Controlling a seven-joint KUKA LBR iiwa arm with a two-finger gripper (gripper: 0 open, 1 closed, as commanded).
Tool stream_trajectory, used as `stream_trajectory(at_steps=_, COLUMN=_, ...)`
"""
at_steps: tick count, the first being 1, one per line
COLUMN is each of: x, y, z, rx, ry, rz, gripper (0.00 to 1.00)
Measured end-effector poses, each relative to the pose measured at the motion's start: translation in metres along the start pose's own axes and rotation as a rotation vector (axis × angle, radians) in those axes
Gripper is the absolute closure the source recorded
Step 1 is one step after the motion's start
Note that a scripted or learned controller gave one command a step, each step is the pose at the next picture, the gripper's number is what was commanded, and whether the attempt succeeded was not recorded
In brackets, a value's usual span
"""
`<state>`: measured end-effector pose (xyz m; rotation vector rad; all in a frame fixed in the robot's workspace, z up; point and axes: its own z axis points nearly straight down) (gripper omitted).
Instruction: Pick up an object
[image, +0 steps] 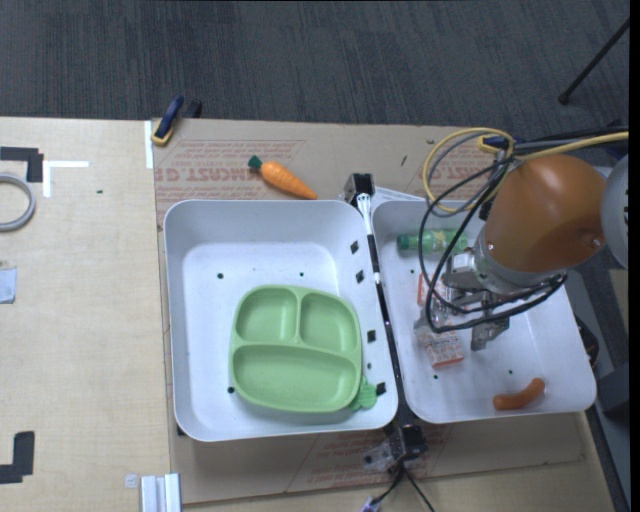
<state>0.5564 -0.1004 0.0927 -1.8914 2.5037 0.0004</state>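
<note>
- Cardboard-covered surface (230, 160) is carrying two white bins; the arm is hanging over the right bin (560, 385).
- Small packet (441, 349) is lying just below the hand (462, 322), seemingly not gripped; finger state: cannot tell.
- Judged step: approach. Next: descend, centre, close.
- Sausage (519, 395), green bottle (425, 241) are lying nearby; green tray (296, 349) is sitting in the left bin (200, 300).

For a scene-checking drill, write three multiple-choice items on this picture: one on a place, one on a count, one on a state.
1. Where is the green divided plastic plate?
A. left white bin
B. right white bin
C. cardboard

2. How many compartments does it have?
A. two
B. three
C. five

3. How does the small orange toy carrot lie?
A. inside a bin
B. on the plate
C. on the cardboard sheet, outside the bins

Key: 1 A, the plate sits in the left white bin; 2 B, two small wells above one long one; 3 C, it rests beyond the bin's far rim.
</note>
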Motion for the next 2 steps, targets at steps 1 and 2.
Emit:
stream_trajectory(at_steps=1, x=0.000, y=0.000, z=0.000, rx=0.000, ry=0.000, rz=0.000, gripper=0.00)
stream_trajectory(at_steps=2, x=0.000, y=-0.016, z=0.000, rx=0.000, ry=-0.001, rz=-0.295, gripper=0.00)
